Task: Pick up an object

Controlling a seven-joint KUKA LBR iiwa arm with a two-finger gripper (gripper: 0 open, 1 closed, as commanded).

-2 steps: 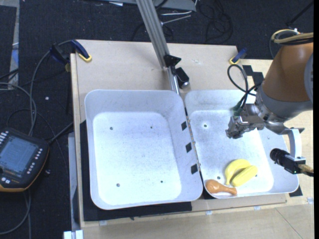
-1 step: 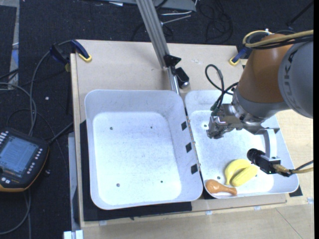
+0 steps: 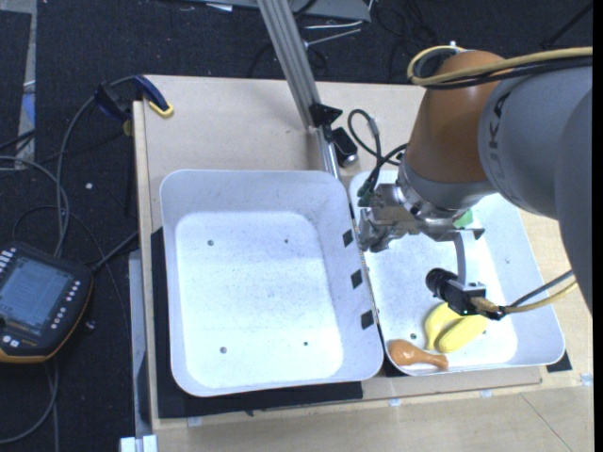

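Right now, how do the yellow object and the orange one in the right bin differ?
The yellow object is bulkier and rounded; the orange object is smaller, with a thin tail pointing right. The yellow one lies farther in, partly behind a black fitting; the orange one lies by the near rim. Both rest in the right bin, below the gripper.

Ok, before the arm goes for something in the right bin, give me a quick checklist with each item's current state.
1. Objects present in right bin: ok, yellow object and orange object lie near its front edge.
2. Claw over right bin: ok, near the divider side.
3. Claw above a target: not ok, both objects sit toward the front.
4. Claw carrying nothing: cannot tell.
5. Cable away from yellow object: not ok, its black connector lies right beside it.
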